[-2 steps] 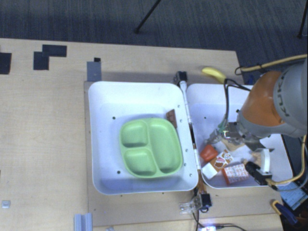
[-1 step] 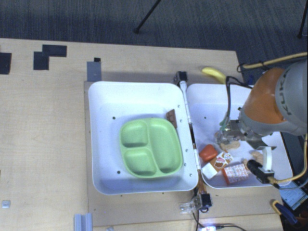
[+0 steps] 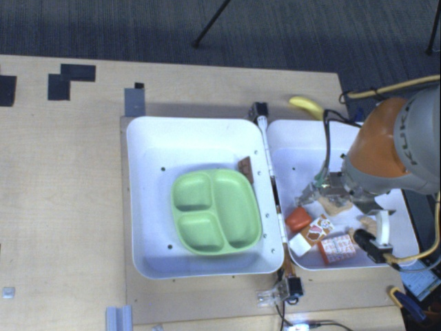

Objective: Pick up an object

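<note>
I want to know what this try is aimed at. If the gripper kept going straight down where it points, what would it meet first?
Probably the orange-red block, just below-left of the gripper in the right bin; depth is unclear.

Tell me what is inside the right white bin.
The right white bin holds an orange block, a small white block and a red printed packet; the grey arm covers other items.

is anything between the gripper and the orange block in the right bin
Nothing visible does. The gripper hangs just above and right of the orange block, with only bare floor of the right bin between them.
</note>
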Motion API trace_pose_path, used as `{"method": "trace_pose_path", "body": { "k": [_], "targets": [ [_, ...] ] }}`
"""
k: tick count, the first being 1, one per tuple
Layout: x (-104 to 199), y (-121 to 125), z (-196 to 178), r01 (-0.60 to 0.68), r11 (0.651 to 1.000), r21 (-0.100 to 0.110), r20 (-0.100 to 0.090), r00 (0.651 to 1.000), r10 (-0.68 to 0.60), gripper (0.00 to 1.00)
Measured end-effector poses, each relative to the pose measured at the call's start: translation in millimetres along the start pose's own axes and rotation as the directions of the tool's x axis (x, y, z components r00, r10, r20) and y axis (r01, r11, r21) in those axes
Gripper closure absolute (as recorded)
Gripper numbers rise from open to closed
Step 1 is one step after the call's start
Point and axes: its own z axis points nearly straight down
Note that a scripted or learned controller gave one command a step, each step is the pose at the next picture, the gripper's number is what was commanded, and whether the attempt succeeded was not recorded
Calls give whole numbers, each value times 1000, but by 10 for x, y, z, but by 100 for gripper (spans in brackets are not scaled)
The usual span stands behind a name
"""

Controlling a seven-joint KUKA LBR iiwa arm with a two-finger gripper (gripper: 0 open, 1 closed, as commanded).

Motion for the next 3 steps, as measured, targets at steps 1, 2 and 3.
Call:
{"method": "trace_pose_path", "body": {
  "k": [1,2,3],
  "targets": [
    [5,14,-106,2,1000,-3,0,1000,-2,100],
    [5,13,-105,2,1000,-2,0,1000,-2,0],
    [13,25,-210,4,1000,-4,-1,1000,-4,100]
  ]
}}
